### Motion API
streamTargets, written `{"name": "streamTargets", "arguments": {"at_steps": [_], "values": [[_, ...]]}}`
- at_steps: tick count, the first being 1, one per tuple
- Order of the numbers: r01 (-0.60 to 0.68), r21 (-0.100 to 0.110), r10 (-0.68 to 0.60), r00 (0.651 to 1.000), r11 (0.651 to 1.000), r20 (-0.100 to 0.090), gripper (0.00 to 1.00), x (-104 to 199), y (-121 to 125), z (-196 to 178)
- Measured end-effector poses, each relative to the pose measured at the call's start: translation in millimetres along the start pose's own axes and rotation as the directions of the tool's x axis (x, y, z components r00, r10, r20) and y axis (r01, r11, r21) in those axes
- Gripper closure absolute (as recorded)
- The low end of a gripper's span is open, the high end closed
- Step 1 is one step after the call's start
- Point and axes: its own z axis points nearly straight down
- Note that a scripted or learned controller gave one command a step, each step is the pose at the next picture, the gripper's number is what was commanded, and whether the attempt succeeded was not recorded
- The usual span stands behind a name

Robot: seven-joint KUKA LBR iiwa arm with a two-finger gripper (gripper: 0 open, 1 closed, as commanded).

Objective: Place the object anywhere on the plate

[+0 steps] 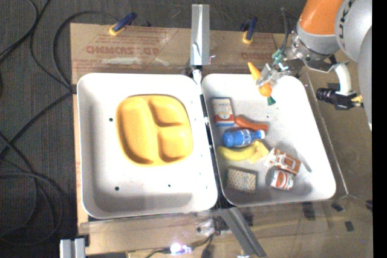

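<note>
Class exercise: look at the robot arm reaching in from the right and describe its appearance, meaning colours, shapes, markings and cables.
The arm is rounded and light grey, with an orange band and dark lettering on its casing. A black cable fitting juts out beside it. Its tool is small and metallic, with teal details.

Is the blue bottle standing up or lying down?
Lying down. The blue bottle rests on its side in the right bin, just above the banana.

Two shallow white plastic bins (91,190) sit side by side. One yellow divided plate (155,129) lies in the left bin. Roughly seven small items lie in the right bin, including one yellow banana (240,153) and one blue bottle (240,138).
</note>
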Motion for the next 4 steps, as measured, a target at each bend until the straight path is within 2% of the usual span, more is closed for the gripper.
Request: {"name": "streamTargets", "arguments": {"at_steps": [1, 2, 3, 4], "values": [[0.153, -0.002, -0.153, 0.988, 0.988, -0.003, 1.0, 61.9, 17.2, 14.0], [0.222, -0.004, -0.222, 0.975, 0.975, -0.002, 1.0, 52.9, -14.4, -116.2], [0.299, -0.003, -0.299, 0.954, 0.954, -0.003, 1.0, 53.5, -35.5, -59.0], [0.455, -0.004, -0.455, 0.89, 0.89, -0.003, 1.0, 89.0, -33.4, -21.6]]}}
